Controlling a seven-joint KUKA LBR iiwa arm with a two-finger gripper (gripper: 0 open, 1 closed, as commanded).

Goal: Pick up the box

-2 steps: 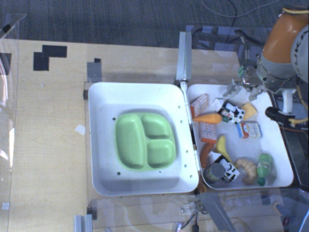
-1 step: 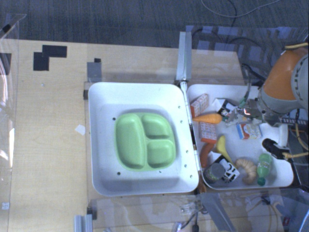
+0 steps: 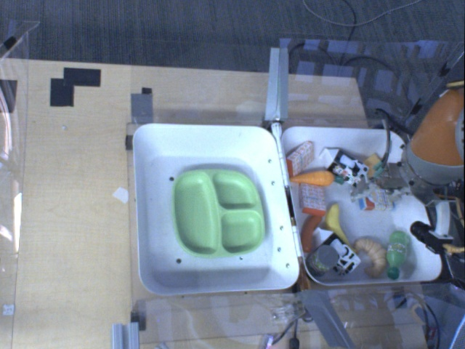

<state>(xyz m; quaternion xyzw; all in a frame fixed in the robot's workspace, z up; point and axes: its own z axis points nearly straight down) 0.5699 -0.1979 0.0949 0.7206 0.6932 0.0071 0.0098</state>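
Your gripper (image 3: 376, 186) hangs low over the middle of the right bin (image 3: 433, 271), below the arm's orange band (image 3: 439, 133); you cannot tell from this slant whether it is spread or pressed together, and nothing shows pinched in it. From the left, you see the wooden counter (image 3: 73, 217) with black marks (image 3: 73, 86), then the left bin (image 3: 149, 217) holding a green divided tray (image 3: 218, 211). In the right bin, the small white-and-red box (image 3: 301, 155) lies at the far left corner, apart from the gripper. Just in front of it you see a carrot (image 3: 312, 179), then a banana (image 3: 334, 222), a black-and-white checkered cube (image 3: 349, 169), a croissant (image 3: 372, 253) and a green bottle (image 3: 397, 249) near the front right corner.
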